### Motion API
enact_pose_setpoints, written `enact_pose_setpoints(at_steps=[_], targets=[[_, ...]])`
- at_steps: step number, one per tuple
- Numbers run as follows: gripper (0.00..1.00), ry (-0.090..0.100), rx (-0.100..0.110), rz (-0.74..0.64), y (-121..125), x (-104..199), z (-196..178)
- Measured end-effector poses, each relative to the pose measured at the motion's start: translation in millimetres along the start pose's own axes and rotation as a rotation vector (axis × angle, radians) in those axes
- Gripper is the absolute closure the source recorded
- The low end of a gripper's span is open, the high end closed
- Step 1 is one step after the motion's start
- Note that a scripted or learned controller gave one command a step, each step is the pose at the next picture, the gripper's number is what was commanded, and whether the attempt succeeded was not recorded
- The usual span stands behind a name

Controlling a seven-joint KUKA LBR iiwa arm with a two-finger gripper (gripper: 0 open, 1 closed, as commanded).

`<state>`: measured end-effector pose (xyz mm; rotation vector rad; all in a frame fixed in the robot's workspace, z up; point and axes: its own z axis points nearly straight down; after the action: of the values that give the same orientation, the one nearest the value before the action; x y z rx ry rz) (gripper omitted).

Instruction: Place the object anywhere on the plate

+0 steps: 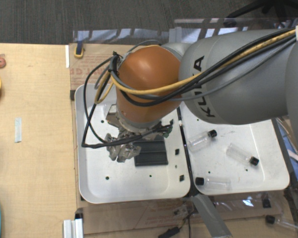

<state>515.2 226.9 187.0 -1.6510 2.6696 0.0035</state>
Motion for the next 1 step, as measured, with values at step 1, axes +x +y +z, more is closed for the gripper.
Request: enact_pose_setpoints(at_steps=[1], targets=[[1.00, -0.002, 0.001, -0.254, -89.1, -4.1, -97.8]])
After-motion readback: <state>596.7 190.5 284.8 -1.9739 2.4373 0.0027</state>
